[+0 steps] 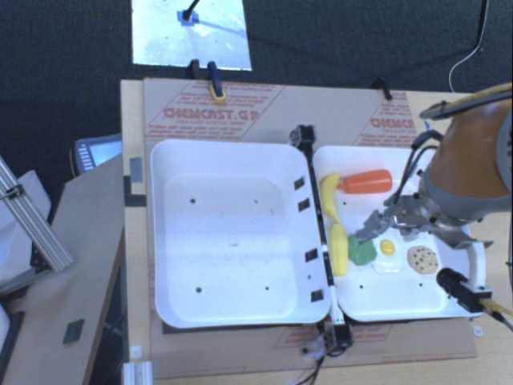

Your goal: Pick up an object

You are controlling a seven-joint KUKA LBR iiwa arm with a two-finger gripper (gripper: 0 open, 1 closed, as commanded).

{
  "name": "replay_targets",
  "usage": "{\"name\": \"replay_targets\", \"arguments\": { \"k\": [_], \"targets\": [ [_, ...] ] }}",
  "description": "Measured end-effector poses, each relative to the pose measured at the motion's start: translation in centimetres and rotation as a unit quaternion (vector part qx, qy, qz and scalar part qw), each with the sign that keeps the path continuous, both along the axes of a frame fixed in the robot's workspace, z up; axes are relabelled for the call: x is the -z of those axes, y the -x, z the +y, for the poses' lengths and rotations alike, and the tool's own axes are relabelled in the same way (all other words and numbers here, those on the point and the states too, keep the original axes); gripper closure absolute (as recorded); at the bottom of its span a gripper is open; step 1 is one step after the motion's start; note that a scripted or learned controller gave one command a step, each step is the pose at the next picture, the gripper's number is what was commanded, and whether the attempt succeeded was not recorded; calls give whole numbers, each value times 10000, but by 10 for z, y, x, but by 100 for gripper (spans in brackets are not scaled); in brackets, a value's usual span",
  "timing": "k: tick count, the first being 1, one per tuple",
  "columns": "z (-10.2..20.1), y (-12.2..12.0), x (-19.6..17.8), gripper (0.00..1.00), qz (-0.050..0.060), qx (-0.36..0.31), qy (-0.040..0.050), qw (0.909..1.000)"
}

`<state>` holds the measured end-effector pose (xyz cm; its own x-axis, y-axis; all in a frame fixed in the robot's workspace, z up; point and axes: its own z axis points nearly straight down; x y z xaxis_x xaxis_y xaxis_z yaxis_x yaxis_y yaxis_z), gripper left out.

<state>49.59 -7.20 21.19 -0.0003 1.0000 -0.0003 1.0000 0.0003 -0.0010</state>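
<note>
dark speckled carpet surrounds a pale bench (133,135) topped with a brown cardboard sheet (264,109) printed in red letters; a shiny metal plate (189,22) lies on the floor beyond the far edge; two yellow-tipped black clamps (215,83) pin the cardboard at the back; two shallow white bins sit side by side on the sheet, joined by a row of black clips (309,207) down the middle; the left bin (232,231) shows a bare white floor with a few small holes; the right bin (377,295) holds toy food: an orange carrot (366,182) near the far wall, a yellow banana (329,194) along the left wall touching the carrot's tip, a yellow-green piece (340,250) just nearer along that wall, a green leafy piece (362,252) beside it, a fried egg (387,249) to the right of the green, and a speckled cookie (422,257) further right; the grey arm with its orange band (474,147) reaches in from the right over this bin; the gripper (371,227) hangs low, just above the green leafy piece and near the egg; its jaws are a dark blur from this angle, so i cannot tell whether they are apart or together, and no object is seen between them.
</note>
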Motion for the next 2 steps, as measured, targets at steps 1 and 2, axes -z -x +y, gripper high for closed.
{"name": "replay_targets", "arguments": {
  "k": [1, 2],
  "targets": [
    [37, -15, 29, 0, 3, -36, -10, 10000],
    [-3, -9, 27, 0, -9, 14, 7, 10000]
  ]
}}
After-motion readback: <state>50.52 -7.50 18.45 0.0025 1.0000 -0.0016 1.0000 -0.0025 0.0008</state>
